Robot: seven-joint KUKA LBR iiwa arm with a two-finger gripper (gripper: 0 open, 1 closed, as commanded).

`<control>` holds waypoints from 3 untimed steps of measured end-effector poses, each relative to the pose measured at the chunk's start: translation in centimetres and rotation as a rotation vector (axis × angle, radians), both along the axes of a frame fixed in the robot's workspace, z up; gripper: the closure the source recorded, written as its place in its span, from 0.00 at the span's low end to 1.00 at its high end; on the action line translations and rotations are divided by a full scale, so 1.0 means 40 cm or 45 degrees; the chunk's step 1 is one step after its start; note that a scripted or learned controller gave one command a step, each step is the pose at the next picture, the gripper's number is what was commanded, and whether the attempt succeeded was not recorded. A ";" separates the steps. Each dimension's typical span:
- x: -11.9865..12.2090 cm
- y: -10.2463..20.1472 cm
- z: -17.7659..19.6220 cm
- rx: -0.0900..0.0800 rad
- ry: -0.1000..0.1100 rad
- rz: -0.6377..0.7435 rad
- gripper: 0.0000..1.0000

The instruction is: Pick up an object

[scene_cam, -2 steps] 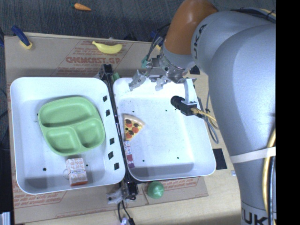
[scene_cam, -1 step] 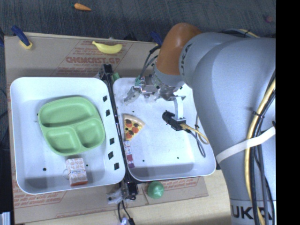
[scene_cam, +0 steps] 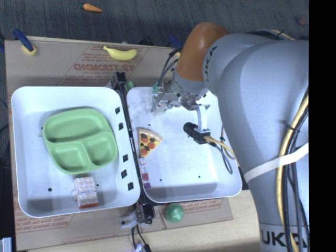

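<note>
My arm (scene_cam: 247,83) reaches in from the right, bent over the right bin (scene_cam: 181,193). My hand (scene_cam: 167,100) hangs low over that bin's far left corner, just above the white floor. Whether it is clenched or released, I cannot tell.

A pizza slice (scene_cam: 148,142) lies in the right bin by its left wall, nearer the front than my hand and apart from it.

The left bin (scene_cam: 23,156) holds a green tray (scene_cam: 80,139) with three compartments. A small carton (scene_cam: 85,191) lies in front of the tray.

A green ball (scene_cam: 174,212) sits on the bench in front of the right bin. A banana (scene_cam: 120,52) lies on the cardboard behind the bins.
</note>
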State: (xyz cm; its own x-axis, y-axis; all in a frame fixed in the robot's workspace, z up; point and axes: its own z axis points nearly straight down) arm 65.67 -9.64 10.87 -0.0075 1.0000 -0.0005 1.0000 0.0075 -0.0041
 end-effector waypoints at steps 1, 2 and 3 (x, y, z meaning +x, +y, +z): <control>0.001 0.255 0.211 0.004 -0.005 0.000 1.00; -0.001 0.427 0.210 0.002 -0.003 0.000 1.00; -0.002 0.636 0.293 0.003 -0.002 -0.001 1.00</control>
State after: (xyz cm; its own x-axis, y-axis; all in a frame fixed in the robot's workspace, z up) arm 65.59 15.80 22.60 -0.0071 1.0000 0.0018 1.0000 0.0071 -0.0025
